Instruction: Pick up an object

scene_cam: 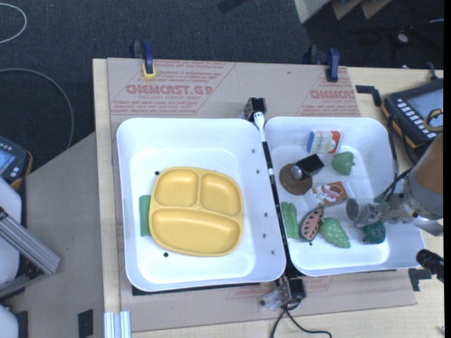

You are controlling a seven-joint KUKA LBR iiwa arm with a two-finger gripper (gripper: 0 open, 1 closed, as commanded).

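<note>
The right bin [366, 129] holds several small items. At its front right lies a dark green lump [374, 233], with a light green leafy piece [335, 232] and a watermelon slice [311, 224] to its left. My gripper [361, 215] reaches in from the right, low over the bin floor. It is just above and to the left of the dark green lump, close to it or touching it. An orange-and-white packet [330, 191] lies just left of the gripper. Nothing is visibly lifted.
A yellow divided plate [197, 211] sits in the left bin [134, 160] on a green strip [144, 215]. Farther back in the right bin are a brown disc [294, 179], a black piece [309, 165], a green pepper [343, 163] and a small carton [324, 141]. A green stick [289, 220] lies by the divider.
</note>
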